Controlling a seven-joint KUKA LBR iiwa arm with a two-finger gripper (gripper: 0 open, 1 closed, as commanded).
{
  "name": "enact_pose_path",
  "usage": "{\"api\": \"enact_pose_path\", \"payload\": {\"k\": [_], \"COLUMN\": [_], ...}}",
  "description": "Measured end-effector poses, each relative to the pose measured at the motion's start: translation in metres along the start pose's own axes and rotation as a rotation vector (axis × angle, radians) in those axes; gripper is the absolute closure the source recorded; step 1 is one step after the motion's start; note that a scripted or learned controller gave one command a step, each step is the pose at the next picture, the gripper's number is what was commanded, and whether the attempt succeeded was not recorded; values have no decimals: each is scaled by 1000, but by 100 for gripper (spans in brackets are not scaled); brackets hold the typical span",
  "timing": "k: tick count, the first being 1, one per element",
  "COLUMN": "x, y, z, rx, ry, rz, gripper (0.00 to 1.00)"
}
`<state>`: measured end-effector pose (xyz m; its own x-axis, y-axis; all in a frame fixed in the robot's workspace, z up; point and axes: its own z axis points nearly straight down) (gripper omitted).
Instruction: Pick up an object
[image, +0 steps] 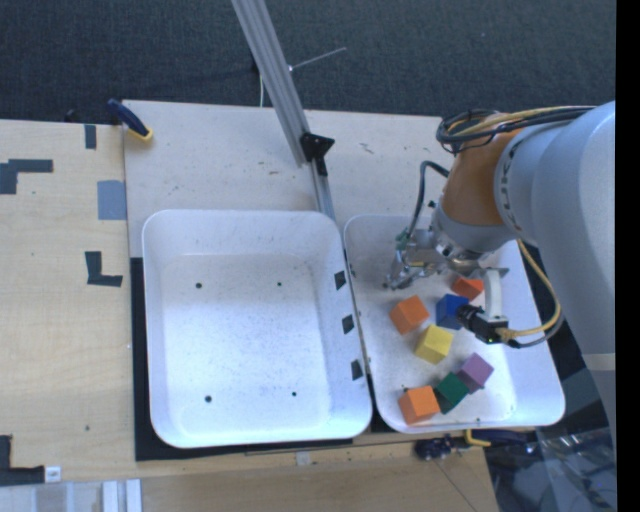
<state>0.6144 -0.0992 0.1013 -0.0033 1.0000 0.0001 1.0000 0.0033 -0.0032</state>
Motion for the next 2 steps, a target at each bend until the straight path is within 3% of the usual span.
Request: {"api": "enact_pose_path", "payload": {"k": [2], "x": [2], "y": [-8], "z": [-89], "rx": [-6], "ry": [0], "rz": [1], "gripper": [100]}}
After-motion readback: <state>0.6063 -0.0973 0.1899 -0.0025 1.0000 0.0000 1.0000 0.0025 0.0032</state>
